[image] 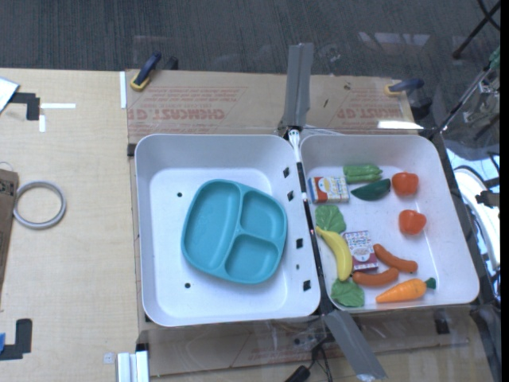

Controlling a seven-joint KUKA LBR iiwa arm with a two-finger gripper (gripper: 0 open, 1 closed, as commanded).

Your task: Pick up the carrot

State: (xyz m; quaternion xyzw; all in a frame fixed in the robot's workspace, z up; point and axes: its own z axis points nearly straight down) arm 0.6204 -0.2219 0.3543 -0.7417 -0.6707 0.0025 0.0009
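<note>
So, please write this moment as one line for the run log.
target: orange toy carrot | place: right white bin, front corner | touching: nothing | status: not picked

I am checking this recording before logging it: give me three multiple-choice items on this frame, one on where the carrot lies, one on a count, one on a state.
1. Where is the carrot?
A. On the teal plate
B. Near the front right corner of the right bin
C. On the bench beside the tape roll

2. How many round red-orange tomatoes lie in the right bin?
A. Two
B. Four
C. None

3. What state is the teal plate in?
A. Flipped upside down
B. Stacked with the banana
C. Lying flat in the left bin, its three compartments bare

Answers: 1 B, the carrot lies at the right bin's front right, its green tip toward the side wall. 2 A, one tomato sits near the back and another just in front of it. 3 C, the plate faces up in the left bin, while the banana lies in the right bin.
</note>
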